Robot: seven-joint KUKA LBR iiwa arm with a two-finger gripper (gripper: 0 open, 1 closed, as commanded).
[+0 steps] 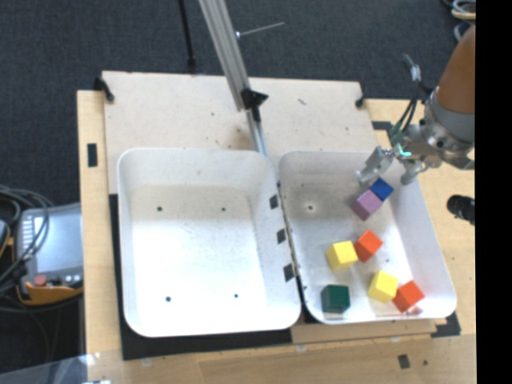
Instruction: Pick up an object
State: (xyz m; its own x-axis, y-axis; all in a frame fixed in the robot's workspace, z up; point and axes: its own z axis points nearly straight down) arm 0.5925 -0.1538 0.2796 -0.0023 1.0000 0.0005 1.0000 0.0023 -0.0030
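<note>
From my overhead camera I see the bench (96, 214) with its two shallow white bins set side by side. The left bin (128, 214) shows a speckled floor with a few dark dots. The right bin (436, 254) carries all the blocks.

The arm (458, 86) comes in from the right edge, its orange band above the grey wrist, and the gripper (392, 165) hangs over the upper right part of the right bin. I see two metal fingers (374, 166) spread apart, one toward the bin's middle and one nearer its right wall, with nothing between them, so I read the tool as released and holding no block.

Just below the gripper sit a blue block (382, 189) and a purple block (367, 204), touching each other, the blue one up and to the right of the purple. The nearer finger tip ends just beside the blue block; I cannot tell whether it touches.

Lower in the same bin, a yellow block (342, 254) and an orange block (369, 245) sit against each other near the middle. Toward the near wall lie a dark green block (335, 298), a second yellow block (383, 286) and a second orange block (409, 295), the last two touching.

A slanted aluminium post (224, 42) rises from behind the seam between the bins. A grey control pendant (48, 250) lies off the bench at the left.
</note>
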